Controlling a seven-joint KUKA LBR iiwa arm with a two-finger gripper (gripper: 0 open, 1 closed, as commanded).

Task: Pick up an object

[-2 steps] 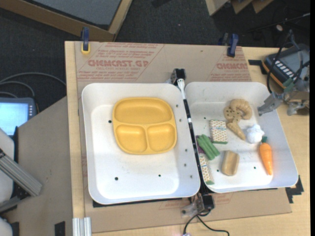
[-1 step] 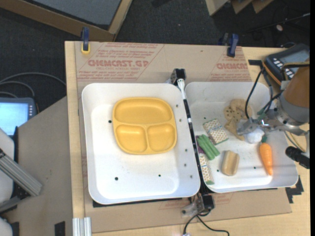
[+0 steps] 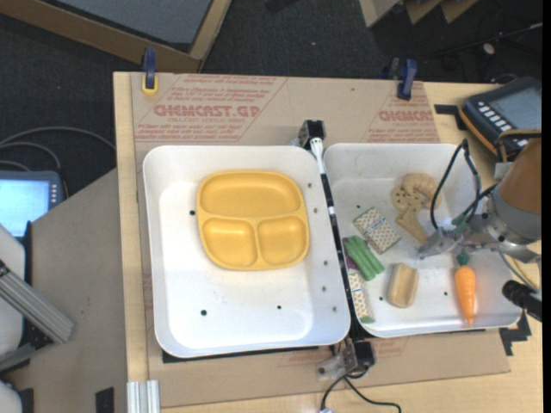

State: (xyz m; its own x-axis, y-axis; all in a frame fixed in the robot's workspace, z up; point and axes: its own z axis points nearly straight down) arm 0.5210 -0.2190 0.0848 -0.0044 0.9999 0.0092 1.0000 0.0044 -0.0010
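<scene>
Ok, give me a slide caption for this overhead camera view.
KUKA arm's gripper low in the right bin among toys; yellow divided plate in the left bin.

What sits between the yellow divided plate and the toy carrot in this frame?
In the camera view, between the yellow plate and the carrot lie the bins' adjoining rims, a green piece and a tan block.

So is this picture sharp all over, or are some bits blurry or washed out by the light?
In the camera view, the yellow three-compartment plastic plate is crisp and evenly lit; the left shallow white bin shows mild glare and only soft shadow under its rim; the orange toy carrot is clear; the grey arm's two-finger gripper looks smeared, its fingers hard to make out.
</scene>
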